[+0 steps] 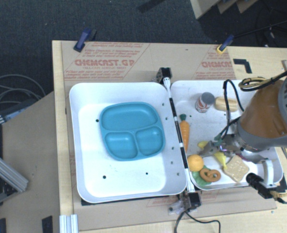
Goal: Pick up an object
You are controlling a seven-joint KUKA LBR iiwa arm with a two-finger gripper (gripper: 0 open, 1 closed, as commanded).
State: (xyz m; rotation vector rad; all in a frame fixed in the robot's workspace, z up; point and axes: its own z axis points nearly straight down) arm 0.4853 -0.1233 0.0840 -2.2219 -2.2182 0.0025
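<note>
The right bin holds several toy foods. An orange carrot lies by the divider, with an orange ball below it. Beside the ball, a brown pretzel rests on a green piece. A tan cracker lies to the right. At the back are a small can and a bread roll. My gripper is low in the bin's middle. It sits over a small yellow piece and a yellow banana-like item. The arm's orange band hides the bin's right part.
The left bin carries a blue divided plate. A black divider clip sits between the bins at the back. Cables loop over the arm at the right. The bench edge runs close below both bins.
</note>
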